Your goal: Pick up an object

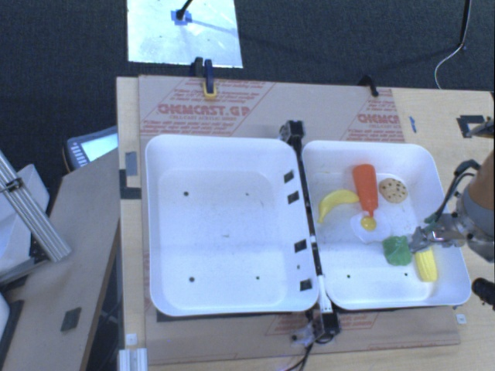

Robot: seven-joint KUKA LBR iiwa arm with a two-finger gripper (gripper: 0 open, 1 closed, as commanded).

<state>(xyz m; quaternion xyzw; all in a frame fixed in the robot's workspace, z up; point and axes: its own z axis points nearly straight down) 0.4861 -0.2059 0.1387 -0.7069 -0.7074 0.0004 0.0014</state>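
A wooden bench [255,103] over dark carpet carries two white bins side by side. The gripper [421,240] reaches in over the right bin's [340,284] right edge, its tip between a green toy [397,250] and a yellow corn cob [425,265] near that bin's front right corner; how its tips are set cannot be told. Toward the middle lie a banana [337,202], an orange bottle [366,188], a fried egg [367,224] and a cookie [393,189]. The left bin [224,230] shows bare floor.

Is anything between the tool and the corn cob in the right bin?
Nothing visible. The tool sits right above the corn cob, with the green toy just beside it to the camera view's left, not in between.
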